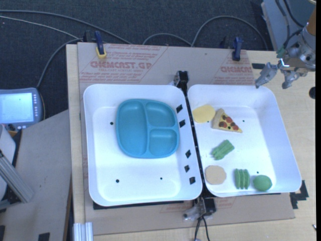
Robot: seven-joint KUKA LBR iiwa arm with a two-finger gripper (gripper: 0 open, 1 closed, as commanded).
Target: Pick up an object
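in the right bin [281, 129], a green ball [262, 183], ridged green piece [242, 178], tan disc [215, 174], leafy green piece [222, 149], pizza slice [226, 121] and yellow piece [203, 113] lie well apart from the gripper [277, 78], fingers spread and empty beyond the bin's far corner.

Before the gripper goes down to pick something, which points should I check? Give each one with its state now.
1. Gripper open: ok, fingers spread.
2. Gripper carries nothing: ok.
3. Gripper above a target: not ok; it hangs over the right bin's far corner, away from the items.
4. Pizza slice free to grasp: ok, apart from the yellow disc.
5. Green ball clearance: not ok, close to the bin wall.
6. Blue tray out of the path: ok, left bin.
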